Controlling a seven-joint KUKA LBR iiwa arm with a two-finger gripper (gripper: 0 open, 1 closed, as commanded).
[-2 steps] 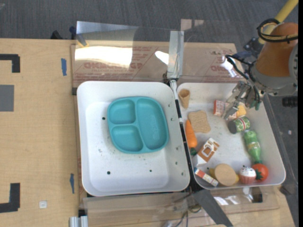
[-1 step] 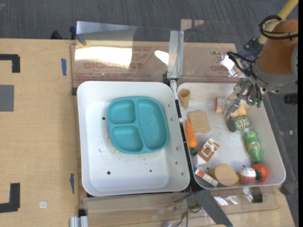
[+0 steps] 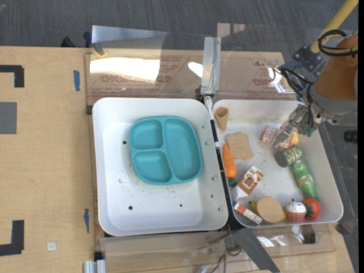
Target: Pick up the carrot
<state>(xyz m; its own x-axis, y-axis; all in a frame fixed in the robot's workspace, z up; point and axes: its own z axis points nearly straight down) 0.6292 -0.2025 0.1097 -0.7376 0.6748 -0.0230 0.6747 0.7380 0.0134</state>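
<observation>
Fingers of the gripper [image 3: 286, 136] hang low over the right bin [image 3: 335, 192], near its far right side, but I cannot tell if they are spread or pinching. They sit just beside a small block [image 3: 269, 134] and a green veggie [image 3: 301, 172]. Long, smooth and orange, the carrot [image 3: 229, 161] lies along the bin's left edge, beside a rough brown bread slice [image 3: 241, 145]. A teal plate [image 3: 165, 149] sits in the left bin [image 3: 114, 209].

The surface [image 3: 40, 152] is tan board with black marks and blue tape bits at the left of the frame. Two shallow white bins sit directly on it side by side: the left bin [image 3: 108, 203] at center, the right bin [image 3: 333, 195] touching it toward the right.
</observation>
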